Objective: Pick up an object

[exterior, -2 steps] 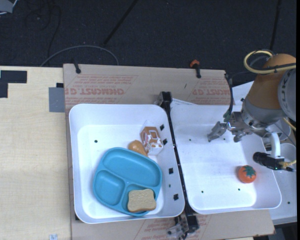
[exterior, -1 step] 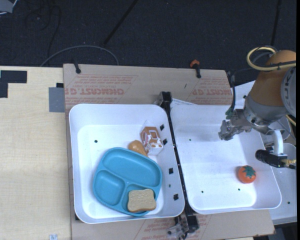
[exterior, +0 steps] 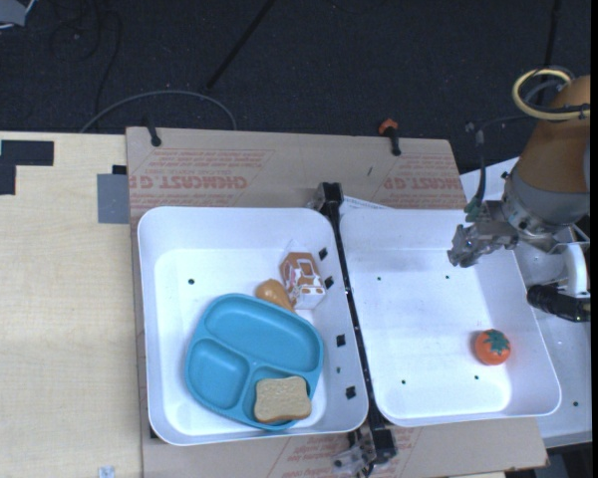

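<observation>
— Where is the gripper [exterior: 465, 248]?

— Over the right bin [exterior: 419, 406], near its far right corner, hanging above the bare white floor. The arm [exterior: 553, 157] comes in from the right, with its orange band above the wrist.

— Is the claw wide or narrow?

— I cannot tell; the tips are a small dark cluster. Nothing shows between them.

— And the thing to pick up?

— A small orange tomato-like toy [exterior: 490, 347] lies in the right bin, close to its right wall, toward the near right corner. It is roundish, so no long axis is clear; its green top faces up and slightly to the right. It sits well apart from the gripper.

— The left bin [exterior: 164, 267]?

— A blue divided tray [exterior: 249, 352] lies in its near half, with a slice of bread [exterior: 282, 399] in the tray's near right compartment. Just beyond the tray's far edge are a small orange piece [exterior: 271, 292] and a brown and white packet [exterior: 303, 277], touching each other.
</observation>
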You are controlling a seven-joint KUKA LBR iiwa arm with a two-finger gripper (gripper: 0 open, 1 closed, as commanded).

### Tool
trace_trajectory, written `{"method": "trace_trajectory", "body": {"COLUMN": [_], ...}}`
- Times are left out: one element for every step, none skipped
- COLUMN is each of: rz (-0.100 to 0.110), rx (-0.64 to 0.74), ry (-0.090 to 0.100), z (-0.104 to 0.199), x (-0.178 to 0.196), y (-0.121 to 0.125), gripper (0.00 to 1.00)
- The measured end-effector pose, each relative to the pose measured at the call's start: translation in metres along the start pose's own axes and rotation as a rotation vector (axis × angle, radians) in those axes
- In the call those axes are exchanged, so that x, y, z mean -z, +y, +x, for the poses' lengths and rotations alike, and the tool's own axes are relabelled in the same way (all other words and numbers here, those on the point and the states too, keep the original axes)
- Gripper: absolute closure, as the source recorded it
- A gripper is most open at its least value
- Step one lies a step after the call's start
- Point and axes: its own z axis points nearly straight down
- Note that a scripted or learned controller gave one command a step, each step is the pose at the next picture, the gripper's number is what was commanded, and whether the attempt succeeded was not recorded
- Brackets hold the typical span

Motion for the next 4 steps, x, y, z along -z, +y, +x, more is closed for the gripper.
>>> {"method": "trace_trajectory", "body": {"rz": [0.000, 0.006, 0.006, 0.008], "rx": [0.000, 0.003, 0.003, 0.003], "ry": [-0.001, 0.003, 0.003, 0.002], "z": [-0.001, 0.046, 0.096, 0.145], "x": [0.048, 0.036, 0.043, 0.030], "y": [0.001, -0.006, -0.008, -0.019], "gripper": [1.00, 1.00, 1.00, 1.00]}}
